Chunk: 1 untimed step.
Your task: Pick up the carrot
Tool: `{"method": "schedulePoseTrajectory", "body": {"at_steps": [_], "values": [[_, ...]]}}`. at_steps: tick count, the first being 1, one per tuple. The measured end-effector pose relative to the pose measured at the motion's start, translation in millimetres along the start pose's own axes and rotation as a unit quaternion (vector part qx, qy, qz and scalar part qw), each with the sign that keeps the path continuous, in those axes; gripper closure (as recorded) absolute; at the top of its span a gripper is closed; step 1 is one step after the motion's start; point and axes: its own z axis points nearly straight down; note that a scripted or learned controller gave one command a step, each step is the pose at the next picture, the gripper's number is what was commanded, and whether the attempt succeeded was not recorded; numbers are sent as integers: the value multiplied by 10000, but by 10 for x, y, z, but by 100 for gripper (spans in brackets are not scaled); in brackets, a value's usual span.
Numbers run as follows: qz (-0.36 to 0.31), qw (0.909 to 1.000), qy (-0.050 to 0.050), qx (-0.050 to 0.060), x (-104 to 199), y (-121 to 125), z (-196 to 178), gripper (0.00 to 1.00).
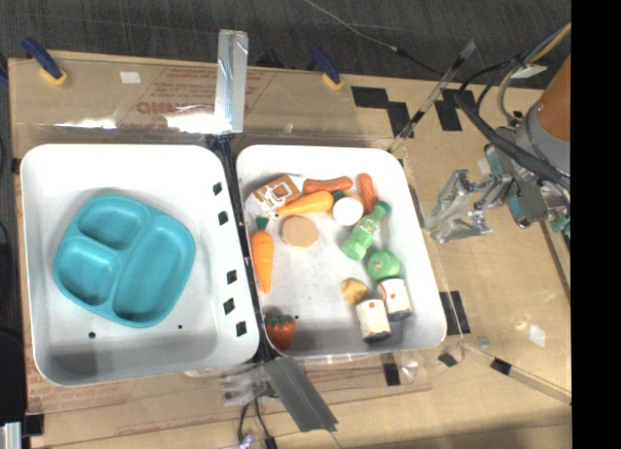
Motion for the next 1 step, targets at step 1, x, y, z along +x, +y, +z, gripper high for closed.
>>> {"method": "schedulePoseTrajectory", "body": {"at_steps": [1], "values": [[-1449,9894,14,-21,-363,-9,309,100]]}}
